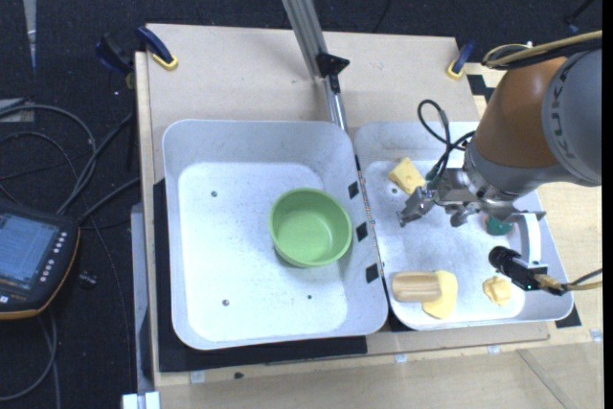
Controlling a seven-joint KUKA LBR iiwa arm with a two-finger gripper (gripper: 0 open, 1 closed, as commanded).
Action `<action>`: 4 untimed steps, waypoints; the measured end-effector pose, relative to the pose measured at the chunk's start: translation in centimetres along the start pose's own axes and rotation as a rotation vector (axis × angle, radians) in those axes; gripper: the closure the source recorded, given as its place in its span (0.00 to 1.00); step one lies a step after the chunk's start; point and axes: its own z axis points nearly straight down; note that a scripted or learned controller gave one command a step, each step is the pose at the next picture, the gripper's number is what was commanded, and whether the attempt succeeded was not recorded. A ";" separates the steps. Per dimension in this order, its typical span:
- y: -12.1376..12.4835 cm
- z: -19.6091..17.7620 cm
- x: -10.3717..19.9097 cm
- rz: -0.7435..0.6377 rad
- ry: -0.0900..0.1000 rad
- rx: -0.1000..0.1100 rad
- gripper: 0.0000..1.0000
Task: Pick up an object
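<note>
A shallow white left bin (225, 244) holds one round green plastic bowl (309, 227), sitting upright near the bin's right wall. Next comes the shallow white right bin (466, 256), where the pickable items lie. A small pale yellow foam block (406, 174) rests near its upper left. A tan rounded block (416, 286) lies at the lower left, touching a yellow curved piece (442, 304).

The grey two-finger gripper (436, 208) hovers low over the middle of this bin, just below and right of the yellow foam block. Its jaws appear spread apart, with nothing between them. A small teal object (498, 226) peeks out just right of it, partly hidden by the wrist. A little yellow lump (496, 289) lies further down.

The foam block looks like the nearest target. A clean grasp would likely mean centring over it, aligning the jaws across its narrow sides, and descending fully before closing.
</note>
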 end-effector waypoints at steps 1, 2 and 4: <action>0.1 -1.2 0.0 0.000 0.000 -0.004 1.00; 1.0 -5.9 -0.2 -0.001 -0.001 -0.008 1.00; 0.7 -14.2 0.5 -0.001 -0.001 -0.006 1.00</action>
